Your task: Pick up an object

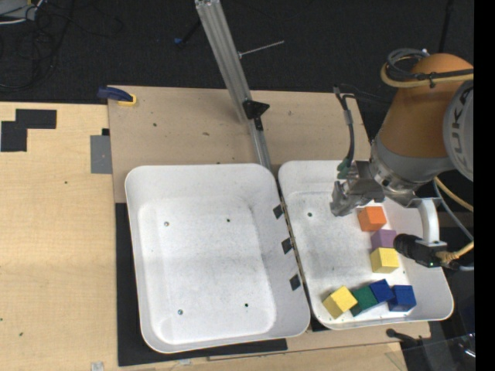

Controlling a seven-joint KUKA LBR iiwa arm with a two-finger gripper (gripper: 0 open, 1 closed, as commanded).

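Note:
The right bin [317,246] holds several small blocks. An orange block [372,217] lies near its right side, with a lilac block [383,238] and a yellow block [384,260] just below it. Along the front edge sit another yellow block [339,301], a green block [363,300] and two blue blocks [393,294]. My gripper [344,199] hangs over the upper part of this bin, just left of the orange block. I see nothing between its fingers, and their spacing is unclear from this angle.
The left bin [155,207] lies beside the right one, joined by black clips [285,246]. A slanted metal rail [232,68] rises behind the bins. A cable and a black fitting [421,250] hang off the arm at the right bin's edge.

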